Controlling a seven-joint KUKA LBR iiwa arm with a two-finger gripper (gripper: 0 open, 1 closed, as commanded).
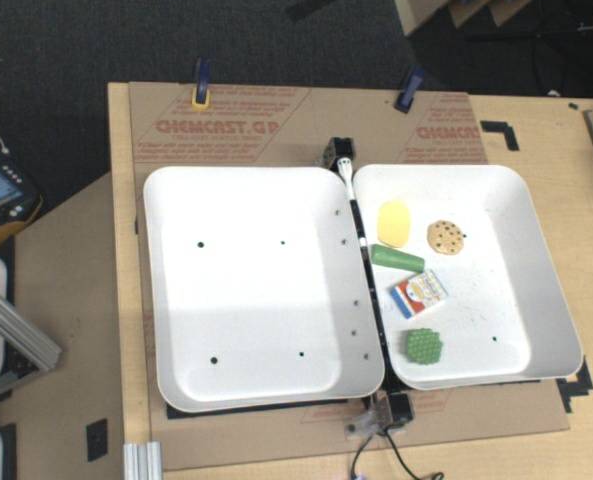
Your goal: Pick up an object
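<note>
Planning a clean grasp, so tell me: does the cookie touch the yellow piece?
Apart. The camera view shows bare white bin floor between the cookie and the yellow piece.

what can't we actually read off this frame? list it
- Small box, camera view: the print on its red, white and blue face is too small to read.
- Green ball: surface detail too coarse to say what it is.
- Green stick: its left end meets the right bin wall; contact unclear.
- Cookie: real or toy, cannot tell.
</note>
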